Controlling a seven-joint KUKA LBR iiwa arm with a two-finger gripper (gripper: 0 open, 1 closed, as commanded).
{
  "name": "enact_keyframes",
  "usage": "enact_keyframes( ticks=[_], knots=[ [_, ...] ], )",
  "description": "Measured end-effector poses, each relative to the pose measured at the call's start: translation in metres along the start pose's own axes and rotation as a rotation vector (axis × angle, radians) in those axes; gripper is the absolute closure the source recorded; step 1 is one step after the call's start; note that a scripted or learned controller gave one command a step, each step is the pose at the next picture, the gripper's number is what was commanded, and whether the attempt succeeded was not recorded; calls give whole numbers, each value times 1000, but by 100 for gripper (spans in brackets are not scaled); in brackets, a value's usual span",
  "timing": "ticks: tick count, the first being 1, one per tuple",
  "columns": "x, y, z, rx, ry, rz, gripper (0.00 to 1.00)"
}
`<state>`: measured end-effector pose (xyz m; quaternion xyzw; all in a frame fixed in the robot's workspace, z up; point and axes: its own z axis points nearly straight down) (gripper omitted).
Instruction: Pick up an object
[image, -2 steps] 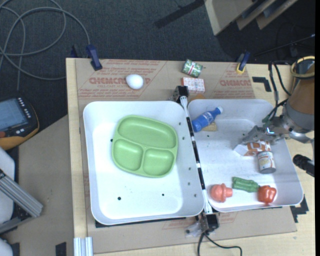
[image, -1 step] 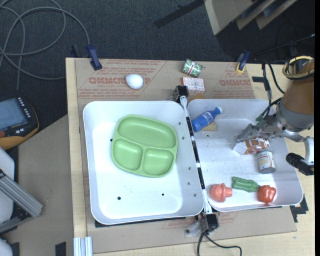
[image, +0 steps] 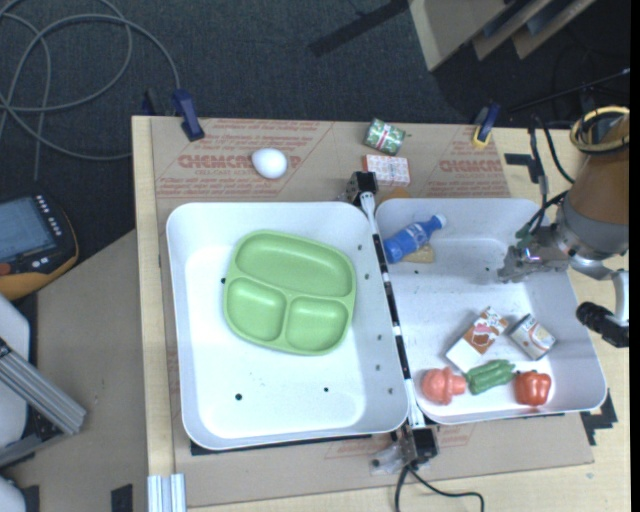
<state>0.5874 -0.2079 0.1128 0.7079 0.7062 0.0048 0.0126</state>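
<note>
Plastic ware is being shown first: a light-green three-compartment plate (image: 291, 292) is lying in the left white bin (image: 200, 330), well apart from everything else. In the right white bin (image: 560, 290), a blue plastic bottle with a white cap (image: 411, 238) is lying on its side, farthest from the plate toward the back rim. Nearer the front, a small white and red carton (image: 478, 338), an orange-red toy vegetable (image: 439, 384), a green toy pepper (image: 490, 377), a red toy pepper (image: 533, 387) and a small silver-wrapped packet (image: 531, 337) are being crowded together. The two-finger gripper (image: 524, 257) is being held over bare bin floor behind that cluster; nothing is seen in it, and how far the fingers are parted cannot be told. A clean pick would probably be favoured by the bottle, since it is lying alone, whereas the clustered toys are likely to be nudged aside.
</note>
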Motion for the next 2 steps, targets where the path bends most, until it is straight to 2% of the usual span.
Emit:
enact_keyframes(
  ticks=[1,2],
  knots=[
    [0,0,0,1,1,0,0],
    [34,68,-25,22,11,-4,0]
  ],
)
